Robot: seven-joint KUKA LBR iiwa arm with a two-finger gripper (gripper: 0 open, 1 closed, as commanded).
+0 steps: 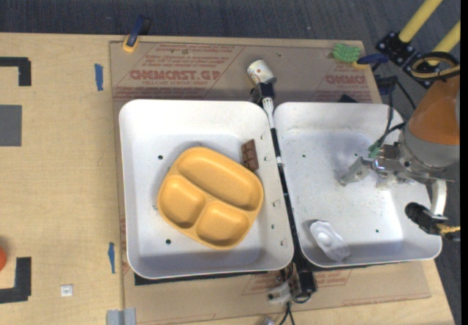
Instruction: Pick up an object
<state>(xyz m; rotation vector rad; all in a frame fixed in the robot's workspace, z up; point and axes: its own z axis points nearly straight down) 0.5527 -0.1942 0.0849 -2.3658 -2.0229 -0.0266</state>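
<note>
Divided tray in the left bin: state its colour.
Yellow-orange tray, plain in the camera view.

Left white bin point(139, 170): large yellow three-compartment plastic tray point(210, 196) fills the middle, small brown block point(249, 154) just beside its upper right edge; free floor along the rims. Right white bin point(314, 126): clear crumpled plastic piece point(328, 238) near front-left corner; grey arm wrist and gripper point(358, 170) block the right side; upper-left floor open.

A yellow divided tray point(210, 196) and a brown block point(249, 154) sit in a white bin point(139, 170).
</note>
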